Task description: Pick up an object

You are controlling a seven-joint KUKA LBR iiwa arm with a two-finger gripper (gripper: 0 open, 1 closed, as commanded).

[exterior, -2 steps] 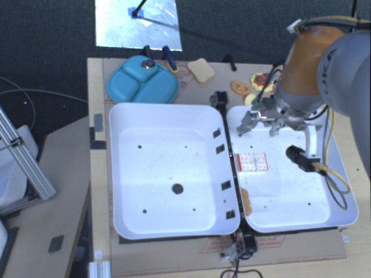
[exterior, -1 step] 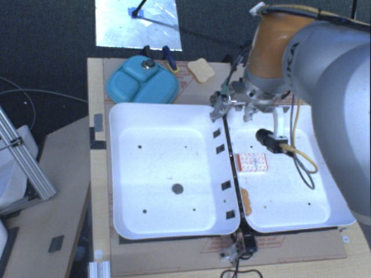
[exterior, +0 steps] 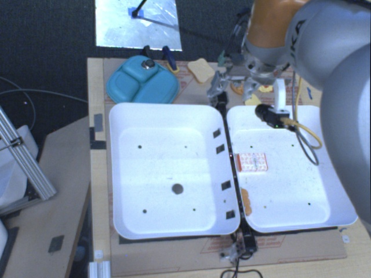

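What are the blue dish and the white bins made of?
The blue dish looks like smooth moulded plastic, with soft rounded compartments and a slight sheen. The white bins also look like plastic, thin and glossy, catching the light, though coated metal cannot be ruled out.

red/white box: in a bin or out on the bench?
In. The red/white box lies flat on the floor of the right bin, near its left wall, apart from the pincer up at the bins' far edge.

No text can be read. The small box (exterior: 253,163) in the right bin (exterior: 324,213) carries a red-and-white printed face, but its lettering is too small and blurred to make out.
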